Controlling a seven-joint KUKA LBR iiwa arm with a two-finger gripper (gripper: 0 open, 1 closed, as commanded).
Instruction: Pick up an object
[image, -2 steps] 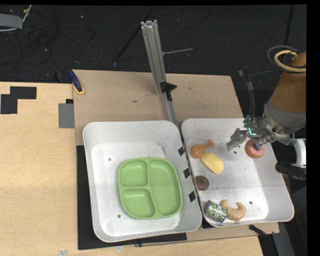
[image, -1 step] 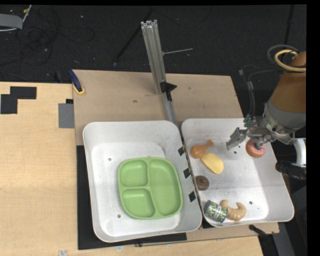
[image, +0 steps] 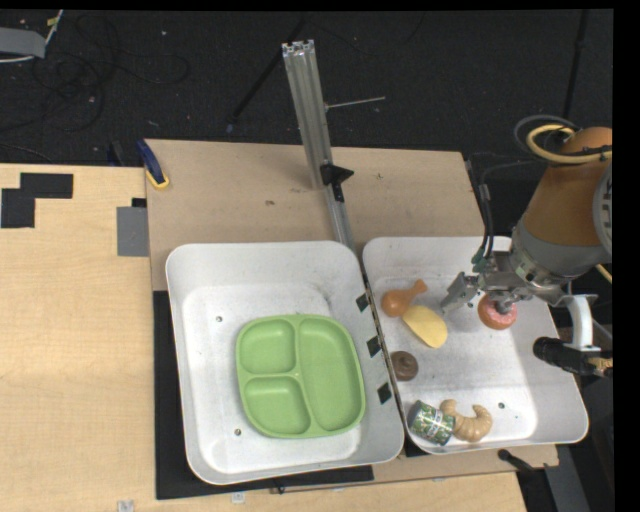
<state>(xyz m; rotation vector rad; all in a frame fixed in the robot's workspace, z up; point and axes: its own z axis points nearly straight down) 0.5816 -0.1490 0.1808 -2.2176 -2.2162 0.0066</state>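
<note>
Hand over right bin, at the pink-red round toy; no confirmed grasp

Hand (image: 487, 297) sits low in the right bin (image: 545, 425), just beside or touching the pink-red round piece (image: 497, 314); cannot tell how far the hand is spread, or whether it has hold of anything. Piece looks like light, stiff, smooth plastic, so likely to roll or slip: take across its widest middle. Yellow piece (image: 426, 326) and orange pear shape (image: 403, 298) lie near, to the left
</note>
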